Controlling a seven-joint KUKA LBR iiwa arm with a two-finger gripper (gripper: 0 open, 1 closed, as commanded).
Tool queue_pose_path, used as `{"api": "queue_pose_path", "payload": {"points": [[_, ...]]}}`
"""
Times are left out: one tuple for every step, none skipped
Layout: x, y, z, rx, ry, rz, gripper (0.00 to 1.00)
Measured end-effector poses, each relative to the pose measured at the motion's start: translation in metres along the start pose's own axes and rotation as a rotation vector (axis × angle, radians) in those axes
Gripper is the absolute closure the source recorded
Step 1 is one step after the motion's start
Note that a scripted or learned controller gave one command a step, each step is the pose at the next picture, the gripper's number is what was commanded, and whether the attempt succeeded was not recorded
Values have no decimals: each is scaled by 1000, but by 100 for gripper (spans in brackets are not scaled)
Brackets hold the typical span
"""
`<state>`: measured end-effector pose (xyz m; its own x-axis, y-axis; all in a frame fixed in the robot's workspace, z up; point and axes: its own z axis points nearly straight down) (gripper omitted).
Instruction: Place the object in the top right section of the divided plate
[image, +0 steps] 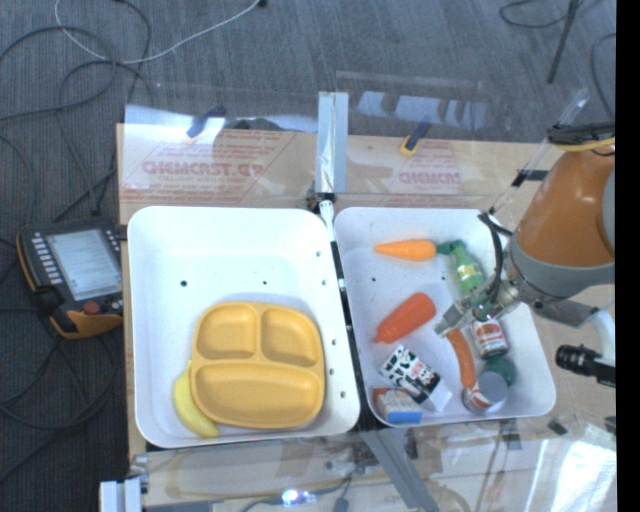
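The banana (192, 408) is mostly hidden under the divided plate (258, 364), the arm (570, 215) is cut off by the right edge, and gripper (478, 312) finger state can't be resolved.

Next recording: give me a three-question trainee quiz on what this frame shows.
1. True or false: the yellow divided plate sits in the left bin.
2. Which lies beside the plate's lower-left edge? A) banana B) green bottle C) small can
3. Fill in: the gripper is over the ____ bin.

Key: 1 true; 2 A; 3 right.
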<state>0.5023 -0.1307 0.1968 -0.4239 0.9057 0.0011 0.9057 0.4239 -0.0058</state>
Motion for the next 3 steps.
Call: {"api": "queue_pose_path", "payload": {"points": [[16,31,-14,0,3,95,100],[2,56,-26,2,-2,-4,100],[78,92,-3,1,1,-68,100]]}}
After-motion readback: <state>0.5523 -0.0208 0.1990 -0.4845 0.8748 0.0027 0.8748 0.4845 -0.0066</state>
